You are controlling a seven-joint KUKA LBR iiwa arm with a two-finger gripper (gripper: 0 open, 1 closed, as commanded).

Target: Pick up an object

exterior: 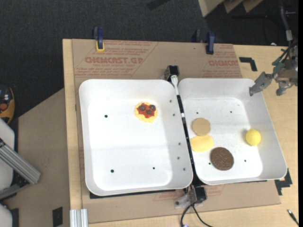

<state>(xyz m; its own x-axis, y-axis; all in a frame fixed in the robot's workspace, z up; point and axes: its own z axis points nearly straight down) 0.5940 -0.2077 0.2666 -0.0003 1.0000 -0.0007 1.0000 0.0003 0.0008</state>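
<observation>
Camera view: the pincer, partly cut off at the right edge, hangs spread, holding nothing.

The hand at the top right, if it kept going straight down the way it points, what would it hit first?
Probably the right bin near its far right corner: the hand hangs over that rim. The yellow ball lies nearer the camera, off that line. Height is hard to judge.

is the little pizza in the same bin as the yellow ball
No, the pizza lies alone in the left bin, while the yellow ball sits in the right bin.
</observation>
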